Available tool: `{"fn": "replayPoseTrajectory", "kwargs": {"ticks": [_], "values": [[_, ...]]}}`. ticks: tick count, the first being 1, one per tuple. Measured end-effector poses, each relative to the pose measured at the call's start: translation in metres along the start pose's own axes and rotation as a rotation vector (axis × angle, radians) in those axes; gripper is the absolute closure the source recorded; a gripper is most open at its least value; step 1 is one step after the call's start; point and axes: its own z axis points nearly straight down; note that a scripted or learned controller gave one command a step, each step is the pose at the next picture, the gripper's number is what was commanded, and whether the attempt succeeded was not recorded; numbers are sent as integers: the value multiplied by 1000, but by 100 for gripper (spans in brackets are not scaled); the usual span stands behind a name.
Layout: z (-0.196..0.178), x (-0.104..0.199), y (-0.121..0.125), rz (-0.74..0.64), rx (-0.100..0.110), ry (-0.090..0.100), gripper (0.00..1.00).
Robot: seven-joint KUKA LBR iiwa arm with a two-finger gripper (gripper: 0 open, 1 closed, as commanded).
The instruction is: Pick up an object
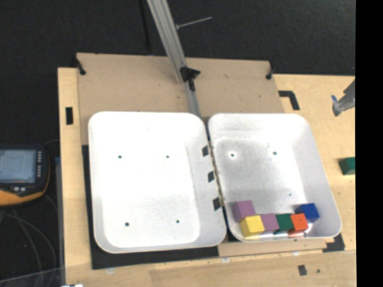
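Several small blocks lie along the front wall of the right bin [263, 130]. They are a purple block [242, 208], a yellow block [252, 225], a mauve block [269, 222], a green block [283, 222], an orange block [298, 222] and a blue block [307, 211]. They sit close together, some touching. At the right edge, over the bench beyond the right bin, a small grey piece of the arm's end [344, 100] pokes in, far from the blocks.
The left bin [143, 130] adjoins the right one along a clipped seam. A slanted metal rail [170, 37] runs from the top to between the bins. A green object [347, 165] sits on the bench at right. A handheld console [21, 171] lies at left.
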Motion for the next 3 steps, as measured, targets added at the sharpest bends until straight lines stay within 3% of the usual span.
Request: {"fn": "replayPoseTrajectory", "kwargs": {"ticks": [2, 3], "values": [[0, -33, 0, 0, -1, -1, 0], [49, 22, 0, -7, 6, 3, 0]]}}
